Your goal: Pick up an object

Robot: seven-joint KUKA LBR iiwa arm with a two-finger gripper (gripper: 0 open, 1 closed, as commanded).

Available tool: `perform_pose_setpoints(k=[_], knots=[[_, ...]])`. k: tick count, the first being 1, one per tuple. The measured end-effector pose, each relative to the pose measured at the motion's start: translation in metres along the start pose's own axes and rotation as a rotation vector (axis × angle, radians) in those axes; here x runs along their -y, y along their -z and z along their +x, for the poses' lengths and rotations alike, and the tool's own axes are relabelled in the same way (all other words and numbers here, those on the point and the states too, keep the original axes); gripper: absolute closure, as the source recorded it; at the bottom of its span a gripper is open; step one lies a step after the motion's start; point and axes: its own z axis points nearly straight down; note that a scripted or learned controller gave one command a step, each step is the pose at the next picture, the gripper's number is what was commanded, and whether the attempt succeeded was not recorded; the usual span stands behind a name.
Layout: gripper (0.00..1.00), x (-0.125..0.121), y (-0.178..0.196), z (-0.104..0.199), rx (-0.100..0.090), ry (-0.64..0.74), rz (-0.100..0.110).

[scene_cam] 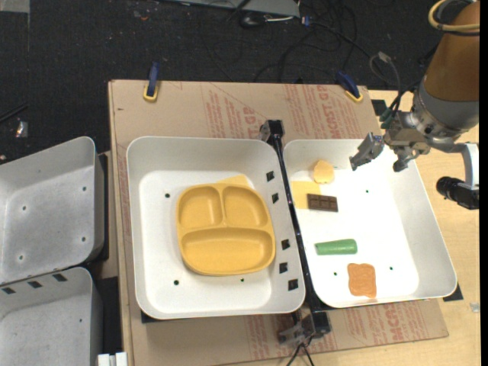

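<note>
The tool is seen open, nothing held, above the right bin's far edge. The yellow piece nearest is best straddled squarely before closing.

You see the arm cut off by the top right corner. The spare white trays run off the left edge
</note>
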Motion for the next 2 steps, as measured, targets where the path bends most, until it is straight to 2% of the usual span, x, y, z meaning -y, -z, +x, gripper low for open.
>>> perform_pose_setpoints(k=[1, 2], knots=[[0.0, -0.002, 0.007, 0.0, 0.001, 0.002, -0.011], [0.0, -0.006, -0.038, -0.005, 0.002, 0.0, -0.008]])
